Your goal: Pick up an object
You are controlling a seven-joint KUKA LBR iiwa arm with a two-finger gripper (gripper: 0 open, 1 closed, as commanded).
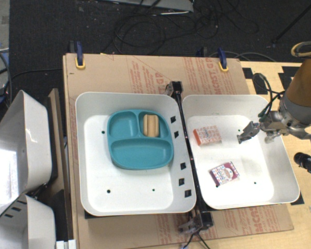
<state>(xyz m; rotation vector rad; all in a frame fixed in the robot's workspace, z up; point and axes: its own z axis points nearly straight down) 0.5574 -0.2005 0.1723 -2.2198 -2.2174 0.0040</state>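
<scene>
- Left bin (pixel 93 139): teal divided tray (pixel 140 148) sits centred, a tan block (pixel 151 125) in its upper-right compartment, contained and likely awkward to grasp.
- Right bin (pixel 280 185): orange packet (pixel 206 135) near the centre, purple packet (pixel 224 173) toward the front edge; both lie flat, apart, readily accessible.
- Gripper (pixel 247 133): over the right bin's right side, beside the orange packet, holding nothing; finger spacing cannot be determined.

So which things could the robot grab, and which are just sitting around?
For the job:
- pincer, above the right bin
- orange packet, in the right bin
- purple packet, in the right bin
- wooden block, in the teal tray

Just lying about:
- left bin
- yellow clamps
- cables on the floor
</scene>
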